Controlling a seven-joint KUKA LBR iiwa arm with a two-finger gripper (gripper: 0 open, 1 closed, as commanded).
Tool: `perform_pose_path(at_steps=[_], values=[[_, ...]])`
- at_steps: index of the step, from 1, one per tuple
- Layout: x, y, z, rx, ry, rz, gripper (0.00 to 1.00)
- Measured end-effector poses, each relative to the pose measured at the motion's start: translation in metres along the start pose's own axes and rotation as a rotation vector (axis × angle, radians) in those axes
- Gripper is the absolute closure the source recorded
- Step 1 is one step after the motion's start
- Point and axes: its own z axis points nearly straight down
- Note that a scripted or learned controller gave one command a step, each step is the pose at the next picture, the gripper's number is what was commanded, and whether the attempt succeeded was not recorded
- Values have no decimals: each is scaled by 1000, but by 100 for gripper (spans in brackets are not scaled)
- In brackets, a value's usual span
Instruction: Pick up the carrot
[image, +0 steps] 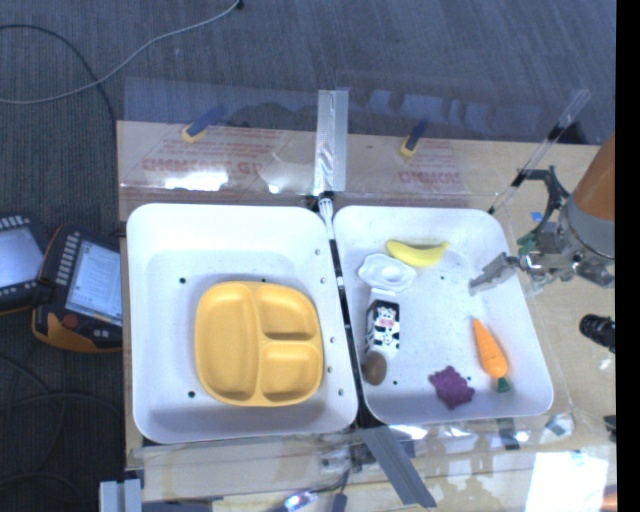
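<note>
The carrot is orange with a small green top. It lies in the right bin near its right wall, tip pointing up-left. My gripper hangs over the bin's right rim, above and apart from the carrot, with nothing seen in it. The grey arm with its orange band comes in from the right edge.
The right bin also holds a banana, a white egg-like piece, a cow-patterned carton, a brown round item and purple grapes. A yellow divided plate lies in the left bin.
</note>
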Motion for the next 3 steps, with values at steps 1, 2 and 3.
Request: perform_pose_path(at_steps=[1,2,3], values=[[2,4,112,-8,8,-3,0],[1,-39,114,-33,-1,-156,0],[0,-40,108,-28,-2,-155,100]])
